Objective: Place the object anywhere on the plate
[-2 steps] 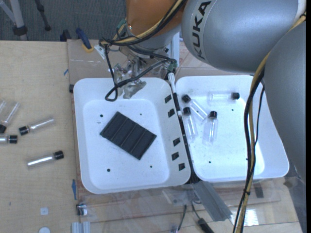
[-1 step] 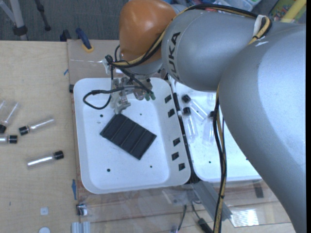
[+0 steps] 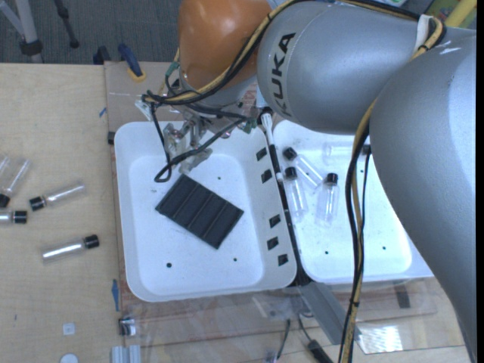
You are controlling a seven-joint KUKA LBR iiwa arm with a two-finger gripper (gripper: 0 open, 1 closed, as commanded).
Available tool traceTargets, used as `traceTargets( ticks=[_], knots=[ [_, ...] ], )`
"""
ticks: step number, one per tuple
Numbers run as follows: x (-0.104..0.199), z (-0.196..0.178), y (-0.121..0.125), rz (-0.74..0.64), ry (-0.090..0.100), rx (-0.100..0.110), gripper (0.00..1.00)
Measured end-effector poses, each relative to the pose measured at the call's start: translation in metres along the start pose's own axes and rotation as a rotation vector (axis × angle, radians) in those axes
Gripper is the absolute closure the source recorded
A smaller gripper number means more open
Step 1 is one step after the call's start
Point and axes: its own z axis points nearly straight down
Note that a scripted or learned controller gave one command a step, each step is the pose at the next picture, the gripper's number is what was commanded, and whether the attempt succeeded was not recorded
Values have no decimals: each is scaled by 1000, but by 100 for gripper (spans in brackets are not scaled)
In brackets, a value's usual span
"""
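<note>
While the gripper [image 3: 187, 144] hangs over the left bin [image 3: 144, 271], its opening unreadable, one black plate [image 3: 200, 212] lies below; three vials [image 3: 306, 180] occupy the right bin [image 3: 378, 267].

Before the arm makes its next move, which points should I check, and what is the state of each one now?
1. Plate lies flat in the left bin: ok.
2. Plate's top is free: ok.
3. Vials lie in the right bin: ok.
4. Gripper above the left bin's far end, beside the plate: ok.
5. Object between the fingers: cannot tell.
6. Cables off the plate: ok.
</note>
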Motion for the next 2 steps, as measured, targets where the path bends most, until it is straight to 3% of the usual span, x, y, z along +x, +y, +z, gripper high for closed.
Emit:
traceTargets(
  ticks=[1, 2],
  knots=[
    [5, -81, -4, -333, -1, -1, 100],
    [9, -18, -7, 85, 5, -2, 100]
  ],
)
